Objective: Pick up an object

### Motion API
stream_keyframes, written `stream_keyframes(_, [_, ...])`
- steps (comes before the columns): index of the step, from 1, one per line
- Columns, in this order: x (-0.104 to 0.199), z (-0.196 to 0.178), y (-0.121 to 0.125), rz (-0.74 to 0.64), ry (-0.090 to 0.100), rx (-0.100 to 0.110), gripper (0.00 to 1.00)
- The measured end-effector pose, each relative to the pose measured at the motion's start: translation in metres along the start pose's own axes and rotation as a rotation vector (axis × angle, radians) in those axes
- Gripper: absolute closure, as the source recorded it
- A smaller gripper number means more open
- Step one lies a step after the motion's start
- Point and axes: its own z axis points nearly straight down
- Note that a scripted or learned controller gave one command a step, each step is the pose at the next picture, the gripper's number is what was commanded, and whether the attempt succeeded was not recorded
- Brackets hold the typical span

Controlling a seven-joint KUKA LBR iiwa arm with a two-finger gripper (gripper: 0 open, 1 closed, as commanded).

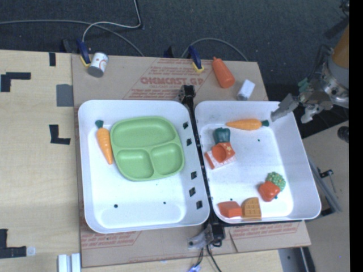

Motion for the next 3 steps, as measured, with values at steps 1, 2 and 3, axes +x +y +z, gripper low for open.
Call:
stream_keyframes(1, [0.05, 0.113, -0.02, 0.0, 0.002, 0.003, 0.0])
stream_keyframes(2, [0.085, 0.183, 0.032, -0.001, 0.001, 0.002, 0.0])
stream_keyframes(3, [0.094, 0.189, -0.007, 0.001, -0.002, -0.006, 0.0])
